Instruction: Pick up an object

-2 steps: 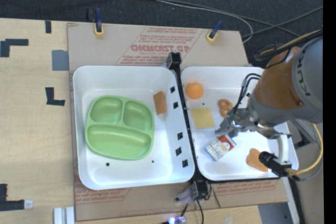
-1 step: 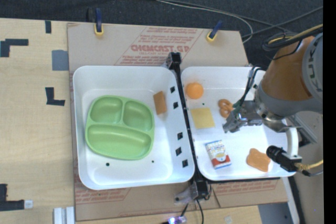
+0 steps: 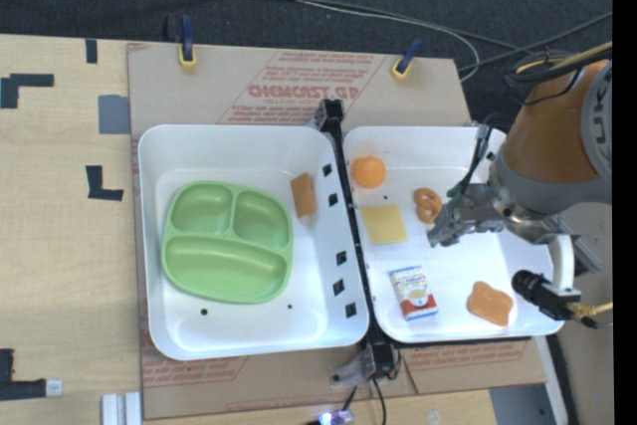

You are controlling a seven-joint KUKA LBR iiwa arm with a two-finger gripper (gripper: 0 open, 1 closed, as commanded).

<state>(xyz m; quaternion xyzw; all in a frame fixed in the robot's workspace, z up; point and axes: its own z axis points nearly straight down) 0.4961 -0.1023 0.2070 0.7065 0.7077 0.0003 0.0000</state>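
— Where was the gripper (image 3: 443, 232) seen?
— Low in the right bin (image 3: 453, 139), just beside the pretzel (image 3: 428, 204). Whether it was spread or pressed together could not be told.
— And what else was noted there?
— 4 more things: orange (image 3: 369, 172), cheese (image 3: 384, 224), carton (image 3: 412, 293), bread (image 3: 491, 304).

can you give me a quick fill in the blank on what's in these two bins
1. The green divided plate lies in the ___ bin.
2. The orange ball lies in the ___ bin.
3. The yellow cheese slice lies just below the ___.
4. The gripper hovers closest to the ___.

Missing words: left; right; orange ball; pretzel
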